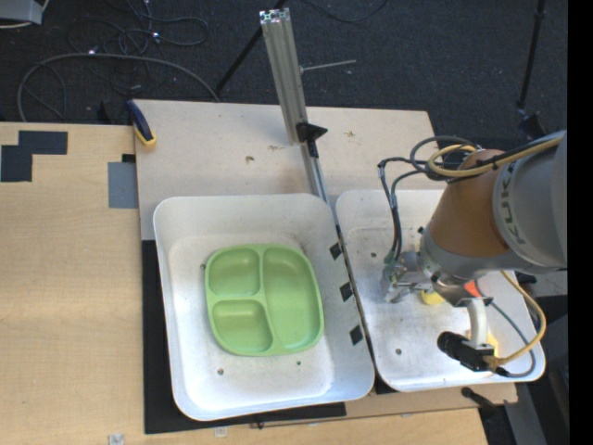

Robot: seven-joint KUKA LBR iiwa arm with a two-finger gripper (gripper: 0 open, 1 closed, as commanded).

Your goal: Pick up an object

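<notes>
Green plate [264, 299]; white left bin [185, 341], white right bin [408, 355]; grey arm [537, 202], orange band [463, 221].

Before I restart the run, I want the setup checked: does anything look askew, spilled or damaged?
Nothing looks spilled or broken. The green divided plate lies flat in the left bin, turned slightly off square to its walls. The pincer sits low in the right bin.

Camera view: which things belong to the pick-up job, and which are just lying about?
Job: gripper, low in the right bin; small yellow thing beside it; green plate in the left bin.
Lying about: yellow-handled tool on the bench; metal post; floor cables.
</notes>
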